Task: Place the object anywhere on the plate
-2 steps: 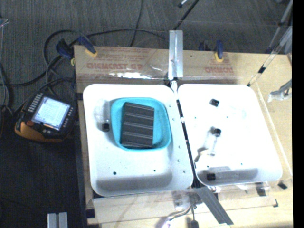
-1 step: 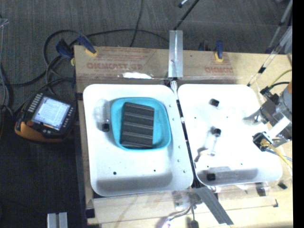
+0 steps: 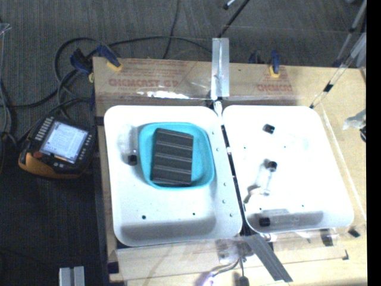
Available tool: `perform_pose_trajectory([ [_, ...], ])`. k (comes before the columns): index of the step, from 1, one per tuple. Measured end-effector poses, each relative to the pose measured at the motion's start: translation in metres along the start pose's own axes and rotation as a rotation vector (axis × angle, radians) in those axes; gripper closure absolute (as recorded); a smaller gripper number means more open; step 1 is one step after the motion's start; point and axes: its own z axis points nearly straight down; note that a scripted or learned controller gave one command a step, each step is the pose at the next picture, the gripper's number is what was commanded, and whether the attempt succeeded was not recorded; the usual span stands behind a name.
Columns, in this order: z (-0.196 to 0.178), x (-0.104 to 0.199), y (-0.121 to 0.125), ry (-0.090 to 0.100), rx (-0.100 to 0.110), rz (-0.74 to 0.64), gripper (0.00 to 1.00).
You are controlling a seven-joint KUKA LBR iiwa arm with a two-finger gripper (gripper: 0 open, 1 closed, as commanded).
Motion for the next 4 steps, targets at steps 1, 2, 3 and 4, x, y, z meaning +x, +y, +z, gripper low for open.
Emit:
perform_pose_trajectory([
  [1, 0.0, 0.0, 0.0, 0.0, 0.0, 0.0, 0.0],
  [2, 0.159, 0.0, -0.002, -0.002, 0.005, 0.232, 0.0],
  [3, 0.159, 0.0, -0.002, -0.002, 0.004, 0.231, 0.0],
  [4, 0.159, 0.0, -0.002, -0.002, 0.004, 0.231, 0.0],
])
